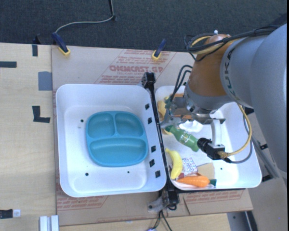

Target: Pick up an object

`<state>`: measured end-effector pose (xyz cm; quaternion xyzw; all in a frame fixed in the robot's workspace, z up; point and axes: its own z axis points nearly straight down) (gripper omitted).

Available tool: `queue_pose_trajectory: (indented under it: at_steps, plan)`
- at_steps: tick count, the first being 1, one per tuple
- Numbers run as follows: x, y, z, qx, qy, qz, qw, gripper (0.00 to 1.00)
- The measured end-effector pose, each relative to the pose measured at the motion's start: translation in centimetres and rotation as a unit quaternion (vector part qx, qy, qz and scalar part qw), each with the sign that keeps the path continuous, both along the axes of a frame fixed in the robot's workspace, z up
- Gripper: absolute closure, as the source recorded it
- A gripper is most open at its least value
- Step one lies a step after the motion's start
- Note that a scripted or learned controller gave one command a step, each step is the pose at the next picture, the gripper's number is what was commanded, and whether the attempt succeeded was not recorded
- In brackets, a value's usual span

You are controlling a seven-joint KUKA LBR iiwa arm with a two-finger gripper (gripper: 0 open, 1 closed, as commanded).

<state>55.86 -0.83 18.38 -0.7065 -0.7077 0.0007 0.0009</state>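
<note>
Green bottle (185,137) lay in the right bin (241,174), right of frame centre, just below my gripper (176,113); banana (175,162) and carrot (196,181) sat lower. I couldn't tell its grip.

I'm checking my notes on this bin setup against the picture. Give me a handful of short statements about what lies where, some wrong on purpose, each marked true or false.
1. A blue divided plate lies in the left bin. True.
2. The banana lies on the blue plate. False: it lies in the right bin, near the wall between the bins.
3. The carrot lies near the front edge of the right bin. True.
4. The green bottle stands upright in the left bin. False: it lies on its side in the right bin, under the arm's wrist.
5. The arm reaches over the right bin. True.
</note>
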Motion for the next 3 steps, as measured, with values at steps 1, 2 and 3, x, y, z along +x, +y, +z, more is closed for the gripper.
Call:
queue_pose_trajectory:
  at_steps: [1, 2, 3]
  plan:
    - [1.5, 0.3, 4.5, -0.0004, -0.001, 0.000, 1.0000, 1.00]
    - [1.8, 2.3, 0.0, -0.0003, 0.000, 0.000, 1.0000, 1.00]
    - [0.2, -0.4, 1.1, -0.0006, 0.000, 0.000, 1.0000, 1.00]
